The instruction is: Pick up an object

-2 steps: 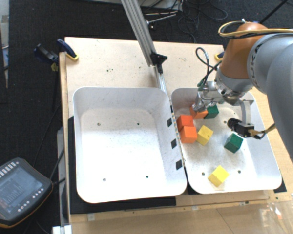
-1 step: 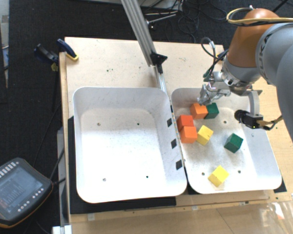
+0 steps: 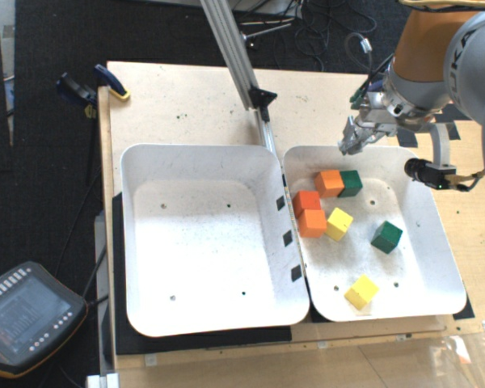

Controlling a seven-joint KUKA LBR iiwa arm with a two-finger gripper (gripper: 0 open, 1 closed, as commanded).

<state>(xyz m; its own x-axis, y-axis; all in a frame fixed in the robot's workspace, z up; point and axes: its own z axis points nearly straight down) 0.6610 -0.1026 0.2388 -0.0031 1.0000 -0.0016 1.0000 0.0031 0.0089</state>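
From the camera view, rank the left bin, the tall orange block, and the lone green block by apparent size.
Largest to smallest:
1. left bin
2. tall orange block, which may be two stacked cubes; I can't tell
3. lone green block

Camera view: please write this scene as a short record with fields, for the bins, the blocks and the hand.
left bin: no blocks seen in it
right bin: holds six blocks
orange blocks: one touching a green block; two more together near the divider
yellow blocks: one beside the orange pair; one alone near the front
other green block: standing apart
hand: above the right bin's far edge, holding nothing visible
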